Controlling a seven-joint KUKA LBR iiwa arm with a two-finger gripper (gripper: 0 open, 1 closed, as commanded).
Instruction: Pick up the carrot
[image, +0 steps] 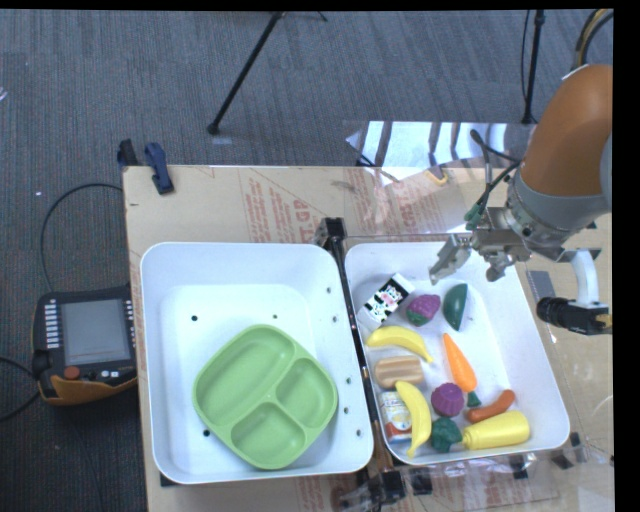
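Carrot (459, 362): being seen lying in the right bin (535, 350), near the bin's middle, thick end toward the far side and tip pointing toward the near rim; untouched by the claw.
Claw (470, 260): being held over the far part of the right bin, above and beyond the carrot and well apart from it; its two fingers are being shown spread, one toward the left and one toward the right, with nothing between them.
Arm (565, 150): being seen reaching in from the right, orange band above the grey wrist.
Carrot's neighbours: a dark green vegetable (456, 305) and a purple one (423, 308) are lying just beyond it; a banana (399, 340) is lying to its left; a second purple piece (447, 399) is sitting just nearer than it; a small orange-red piece (492, 405) is lying near its tip.
Rest of right bin: a black-and-white carton (386, 297) is lying at the far left; a second banana (415, 412) and a yellow bottle (495, 431) are lying along the near side.
Left bin (180, 290): a green divided plate (265, 395) is being carried in it, tilted toward the near right.
Tabletop (240, 205): both bins are being borne side by side, rims touching.
Floor: a handheld control pendant (88, 342) is lying left of the tabletop.
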